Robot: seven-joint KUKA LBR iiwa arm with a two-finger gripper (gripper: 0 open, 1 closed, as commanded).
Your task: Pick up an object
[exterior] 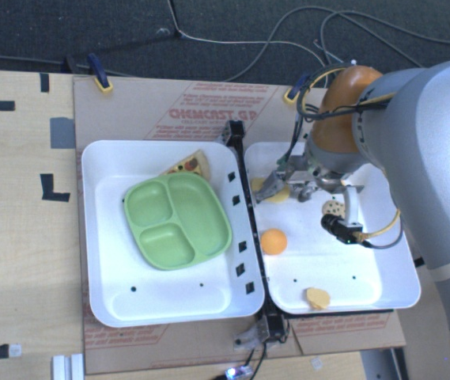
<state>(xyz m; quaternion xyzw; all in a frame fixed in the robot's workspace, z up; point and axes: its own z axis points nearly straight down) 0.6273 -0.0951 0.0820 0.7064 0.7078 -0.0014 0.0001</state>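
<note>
My gripper (285,188) is low in the right bin (367,279), near its far left corner, with its fingers spread open. A small yellow object (278,197) lies just under and between the fingertips, partly hidden by them. An orange ball (274,241) rests on the bin floor a little nearer than the gripper, close to the divider. A pale yellow chunk (317,298) lies by the front wall. A small round speckled piece (334,207) sits just right of the gripper.
The left bin (106,283) holds a green three-compartment plate (177,218) and a pizza-slice toy (189,165) tucked behind it. A black cable plug (343,229) hangs off the wrist over the right bin. The arm's bulk covers that bin's right side.
</note>
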